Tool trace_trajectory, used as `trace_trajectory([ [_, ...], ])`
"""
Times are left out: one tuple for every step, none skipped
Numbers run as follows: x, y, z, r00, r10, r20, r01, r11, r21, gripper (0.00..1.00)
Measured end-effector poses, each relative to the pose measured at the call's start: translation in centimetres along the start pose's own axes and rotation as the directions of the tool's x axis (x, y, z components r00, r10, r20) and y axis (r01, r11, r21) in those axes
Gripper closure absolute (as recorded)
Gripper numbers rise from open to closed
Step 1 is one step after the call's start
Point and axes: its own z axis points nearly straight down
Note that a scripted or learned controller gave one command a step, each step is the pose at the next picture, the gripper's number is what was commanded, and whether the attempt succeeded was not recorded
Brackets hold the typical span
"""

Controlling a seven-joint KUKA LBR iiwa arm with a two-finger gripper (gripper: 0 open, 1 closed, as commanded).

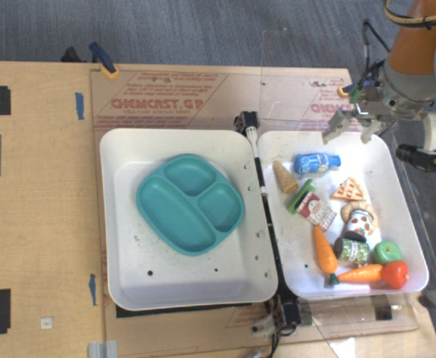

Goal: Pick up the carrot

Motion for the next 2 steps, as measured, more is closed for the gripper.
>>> trace_trajectory([
  [3.5,-5.1,-3.9,0.994,-0.112,0.001,0.112,0.994,-0.002,0.0],
  [5.1,-10.9,7.6,0.975,-0.224,-0.003,0.224,0.975,0.007,0.0],
])
